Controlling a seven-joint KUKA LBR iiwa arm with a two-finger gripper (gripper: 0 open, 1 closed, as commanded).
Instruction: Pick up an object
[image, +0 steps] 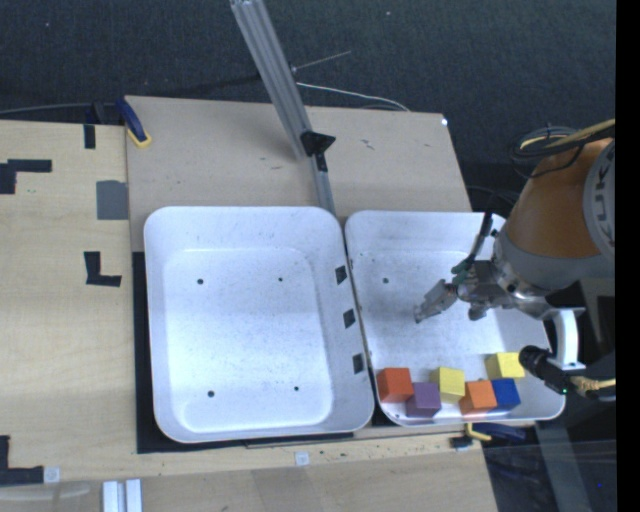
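Camera view, looking down on two bins. Reaching in from the right, grey arm (560, 215) over the right bin (400, 225). Gripper (448, 312) hanging above bare white floor near the middle of that bin, fingers spread apart, nothing between them. Probably open like that to be ready for a grab. Six little blocks (452, 382) bunched along the near edge of the right bin, close together, some touching: orange, purple, yellow, orange, blue, and one more yellow block (508, 364) a bit apart at the right. All lying flat, none lifted. Gripper near the blocks but not over them. Likely next: over to one block and down. Crowded spot, so easy to bump a neighbour. Left bin (160, 240) just beside, well away from the gripper.
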